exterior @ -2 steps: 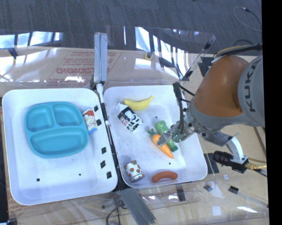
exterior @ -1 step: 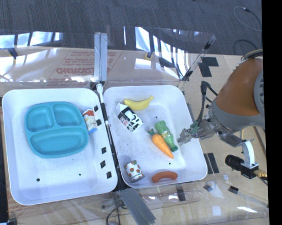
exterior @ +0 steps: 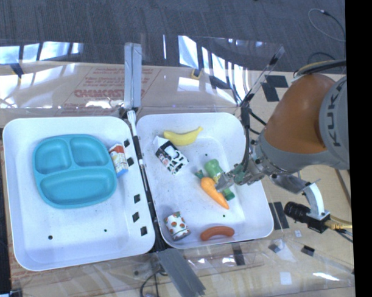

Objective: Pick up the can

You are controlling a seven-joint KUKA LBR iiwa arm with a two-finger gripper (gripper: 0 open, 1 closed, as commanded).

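A small red, white and blue can (exterior: 118, 159) lies in the left bin (exterior: 31, 241), against its right wall and beside the blue plate. A second can-like white cylinder with red fruit print (exterior: 176, 225) stands near the front of the right bin (exterior: 255, 217). My gripper (exterior: 228, 183) is low over the right side of the right bin, right by the carrot (exterior: 214, 192) and the green toy (exterior: 212, 169). It is far from both cans, and nothing can be seen held in it.
A blue divided plate (exterior: 74, 169) fills much of the left bin. The right bin also holds a banana (exterior: 182, 136), a black-and-white carton (exterior: 170, 157) and a red sausage (exterior: 217, 232). The arm's grey and orange wrist (exterior: 301, 125) overhangs the bin's right edge.
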